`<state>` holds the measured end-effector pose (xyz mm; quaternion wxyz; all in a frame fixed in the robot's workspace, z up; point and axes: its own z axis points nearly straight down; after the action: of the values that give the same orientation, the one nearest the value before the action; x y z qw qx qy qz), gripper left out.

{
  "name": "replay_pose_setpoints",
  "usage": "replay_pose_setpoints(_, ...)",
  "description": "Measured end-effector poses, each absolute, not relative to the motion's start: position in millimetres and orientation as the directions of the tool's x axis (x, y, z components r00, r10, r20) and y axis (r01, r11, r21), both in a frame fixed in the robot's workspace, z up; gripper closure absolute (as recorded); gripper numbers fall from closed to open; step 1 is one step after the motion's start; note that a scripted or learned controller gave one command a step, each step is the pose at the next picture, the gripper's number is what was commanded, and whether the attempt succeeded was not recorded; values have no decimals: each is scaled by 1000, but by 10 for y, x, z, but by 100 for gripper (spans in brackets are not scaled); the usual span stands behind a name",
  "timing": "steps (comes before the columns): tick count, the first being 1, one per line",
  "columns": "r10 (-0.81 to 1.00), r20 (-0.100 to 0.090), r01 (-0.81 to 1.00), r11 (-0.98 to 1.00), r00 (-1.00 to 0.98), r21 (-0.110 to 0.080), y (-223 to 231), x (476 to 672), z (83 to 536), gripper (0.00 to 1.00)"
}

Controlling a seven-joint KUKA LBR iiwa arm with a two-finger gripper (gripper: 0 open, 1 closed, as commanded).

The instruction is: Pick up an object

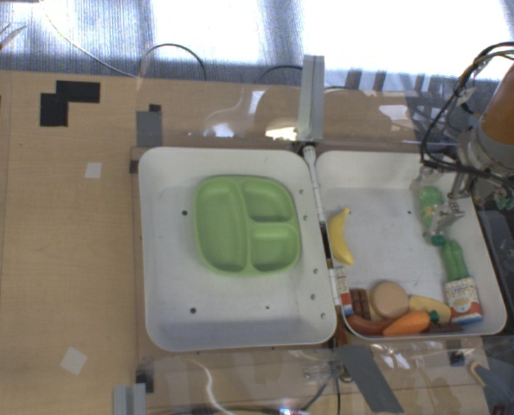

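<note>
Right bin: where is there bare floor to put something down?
In the right bin, bare floor lies in the middle, between the banana and the end effector. The front edge is crowded: orange carrot, round bun, small carton.

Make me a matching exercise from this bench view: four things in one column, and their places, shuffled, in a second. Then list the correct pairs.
Things
1. green divided plate
2. banana
3. orange carrot
4. gripper

Places
A. lying by the left wall of the right bin
B. in the pile along the near edge of the right bin
C. in the middle of the left bin
D. over the right side of the right bin, above a pale green item

Pairs: 1-C, 2-A, 3-B, 4-D
</note>
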<state>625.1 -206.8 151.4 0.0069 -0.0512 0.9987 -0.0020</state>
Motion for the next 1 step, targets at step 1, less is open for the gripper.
replay_pose_setpoints(1,8,-14,8,1000,-1000,-1,-1838,6577,887,0)
